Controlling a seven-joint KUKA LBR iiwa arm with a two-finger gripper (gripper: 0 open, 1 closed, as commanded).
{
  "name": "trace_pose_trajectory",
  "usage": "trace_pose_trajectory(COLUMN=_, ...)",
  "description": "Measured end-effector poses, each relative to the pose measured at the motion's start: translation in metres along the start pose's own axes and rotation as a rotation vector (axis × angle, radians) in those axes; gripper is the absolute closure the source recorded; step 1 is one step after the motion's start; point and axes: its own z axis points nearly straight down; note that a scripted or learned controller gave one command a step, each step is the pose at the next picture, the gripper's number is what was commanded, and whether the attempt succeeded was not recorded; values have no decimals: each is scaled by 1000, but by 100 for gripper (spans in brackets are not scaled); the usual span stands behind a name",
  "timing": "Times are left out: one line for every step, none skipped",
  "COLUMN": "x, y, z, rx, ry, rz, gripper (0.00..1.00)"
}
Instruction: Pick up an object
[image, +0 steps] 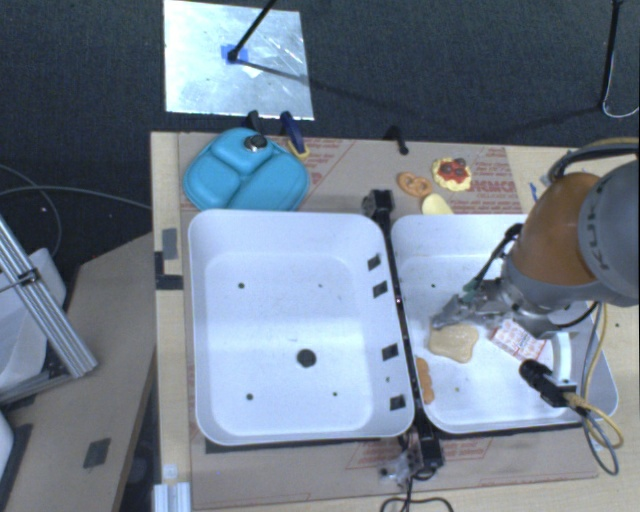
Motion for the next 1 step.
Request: trace_pose_trajectory(x=23, y=54, z=4, rx=5, ry=-1, rz=-12, gripper=0)
